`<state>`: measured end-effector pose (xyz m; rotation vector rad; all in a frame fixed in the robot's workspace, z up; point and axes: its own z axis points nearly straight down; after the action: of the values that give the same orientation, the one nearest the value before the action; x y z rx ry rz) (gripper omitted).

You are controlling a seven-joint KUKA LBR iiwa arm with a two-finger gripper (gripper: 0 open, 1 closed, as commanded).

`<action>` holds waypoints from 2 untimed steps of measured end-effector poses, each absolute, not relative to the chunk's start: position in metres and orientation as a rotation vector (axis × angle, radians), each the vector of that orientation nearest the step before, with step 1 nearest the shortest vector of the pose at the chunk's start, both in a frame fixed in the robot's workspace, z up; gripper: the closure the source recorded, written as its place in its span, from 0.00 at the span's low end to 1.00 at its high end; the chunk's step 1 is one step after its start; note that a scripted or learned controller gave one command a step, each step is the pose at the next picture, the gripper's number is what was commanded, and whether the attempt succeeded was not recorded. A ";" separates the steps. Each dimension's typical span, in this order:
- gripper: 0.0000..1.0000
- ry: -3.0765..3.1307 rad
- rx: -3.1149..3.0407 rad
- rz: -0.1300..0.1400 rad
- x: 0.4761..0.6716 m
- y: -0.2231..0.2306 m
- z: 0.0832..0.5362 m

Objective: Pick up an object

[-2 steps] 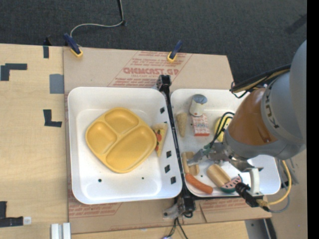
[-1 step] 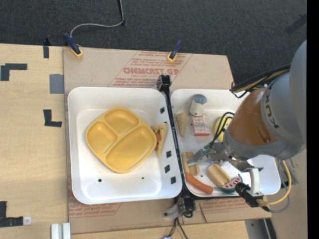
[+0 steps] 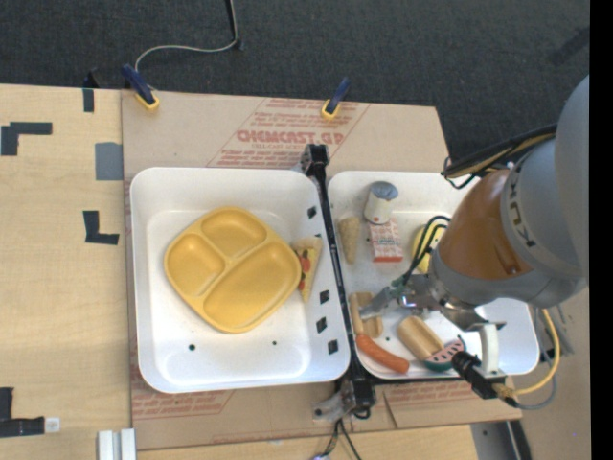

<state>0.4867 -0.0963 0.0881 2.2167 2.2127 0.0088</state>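
Two shallow white bins side by side on a cardboard-covered desk [image 3: 192,132]. Left bin [image 3: 153,353]: a yellow divided plate [image 3: 232,268], with a small food piece [image 3: 307,264] against the shared wall. Right bin [image 3: 522,338]: toy food clustered in its left half, a hot dog [image 3: 382,354] along the near rim, a bread roll [image 3: 419,334] just beside it, a small carton [image 3: 386,241] and a grey cup [image 3: 381,195] farther back. Grey arm with orange band reaching in from the right, claw [image 3: 391,298] low over the right bin, just above the roll and hot dog; fingers blurred, so open or closed cannot be told. Nothing seen held. Best bet judged: centre over one piece, likely the roll, before closing, avoiding neighbours. Tight margins near the divider [image 3: 329,257] and near rim; open room toward the bin's right side.
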 end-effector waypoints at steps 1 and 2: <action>0.00 2.212 2.217 0.008 0.487 -0.096 0.088; 0.00 2.215 2.217 0.008 0.487 -0.096 0.088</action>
<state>0.4873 -0.0964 0.0881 2.2175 2.2148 0.0078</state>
